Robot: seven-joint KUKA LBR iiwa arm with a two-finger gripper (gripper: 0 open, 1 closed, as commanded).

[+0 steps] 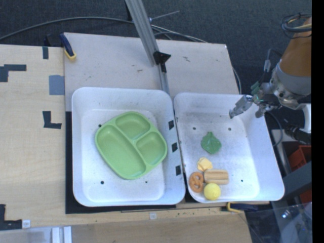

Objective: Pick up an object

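The right bin holds a small green leafy toy near its middle. Toward its front lie a yellow wedge, a tan bun-shaped piece, an orange ridged round and a yellow ball, all close together. My gripper hangs over the bin's back right corner, well away from the toys. It is open, with nothing between its fingers.
A green three-part plate lies in the left bin. A slanted metal pole rises behind the bins and ends at their shared rim. Cables run along the dark floor at the back.
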